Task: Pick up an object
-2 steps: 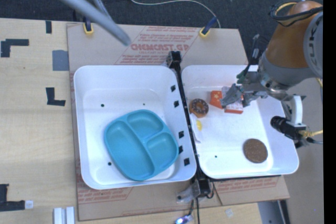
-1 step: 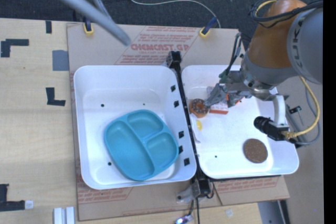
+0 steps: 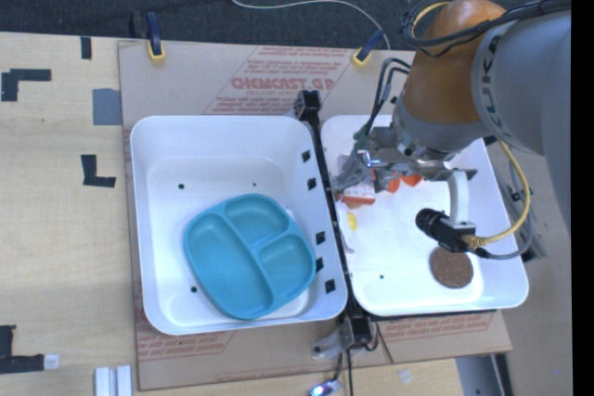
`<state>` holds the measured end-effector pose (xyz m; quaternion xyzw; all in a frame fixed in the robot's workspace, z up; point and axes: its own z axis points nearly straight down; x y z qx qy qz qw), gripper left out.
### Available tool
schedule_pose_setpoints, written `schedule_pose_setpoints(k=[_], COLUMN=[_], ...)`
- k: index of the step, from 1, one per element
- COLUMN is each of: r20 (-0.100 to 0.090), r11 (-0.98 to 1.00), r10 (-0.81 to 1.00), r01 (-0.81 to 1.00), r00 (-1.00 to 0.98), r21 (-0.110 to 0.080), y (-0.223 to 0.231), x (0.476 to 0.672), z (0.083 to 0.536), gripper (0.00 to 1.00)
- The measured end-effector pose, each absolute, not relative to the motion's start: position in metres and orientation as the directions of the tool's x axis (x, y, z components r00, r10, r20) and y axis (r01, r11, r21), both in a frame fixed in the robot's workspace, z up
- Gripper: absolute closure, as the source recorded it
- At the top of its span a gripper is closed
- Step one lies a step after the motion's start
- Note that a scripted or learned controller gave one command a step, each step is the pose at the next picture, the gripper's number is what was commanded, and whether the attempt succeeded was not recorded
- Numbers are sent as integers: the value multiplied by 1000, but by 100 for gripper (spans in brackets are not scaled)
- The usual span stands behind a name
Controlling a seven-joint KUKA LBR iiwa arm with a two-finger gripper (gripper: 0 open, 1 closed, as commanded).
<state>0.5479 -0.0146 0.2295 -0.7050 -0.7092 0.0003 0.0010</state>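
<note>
Grey arm (image 3: 529,79) w/ orange band (image 3: 450,60)

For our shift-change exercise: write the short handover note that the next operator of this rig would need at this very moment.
Gripper: low over the right bin, near its left wall; finger state unclear, no grasp confirmed.
Things: orange pieces just beneath the gripper, a small yellow piece below them, a brown disc near the front of the right bin. Blue divided plate in the left bin.
Done: arm positioned over the objects.
Left: secure one object and lift it.
</note>
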Motion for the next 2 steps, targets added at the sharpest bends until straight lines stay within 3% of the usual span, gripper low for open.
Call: schedule_pose_setpoints(k=[2], r20=[0], r11=[6], r10=[1000], r01=[1000], r00=[-6], r21=[-4], y=[93], x=[529], z=[209], gripper=[100])
